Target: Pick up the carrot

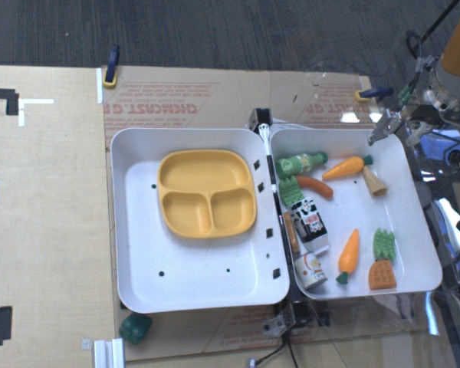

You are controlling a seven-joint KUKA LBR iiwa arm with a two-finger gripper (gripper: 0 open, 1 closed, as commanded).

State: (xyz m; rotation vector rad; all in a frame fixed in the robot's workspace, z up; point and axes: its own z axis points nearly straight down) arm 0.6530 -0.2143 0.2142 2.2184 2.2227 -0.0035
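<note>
Carrot (345, 167) lies tilted at the back of the right bin (414, 228), apart from a second carrot (348, 253) nearer the front. Claw (387, 125) hovers over the bin's back right corner, holding nothing; its opening I cannot tell.

2 bins (130, 228), 2 carrots (343, 168), perhaps 2 cartons (309, 221).

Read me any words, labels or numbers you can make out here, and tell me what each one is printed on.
Red print on the cardboard sheet under the bins: upside down in this view and too blurred to read for certain.
Milk carton, with a black-and-white cow pattern: any lettering is too small to read.
Green bottle: label too small to read.
Nothing readable on the yellow tray or the bins.
</note>
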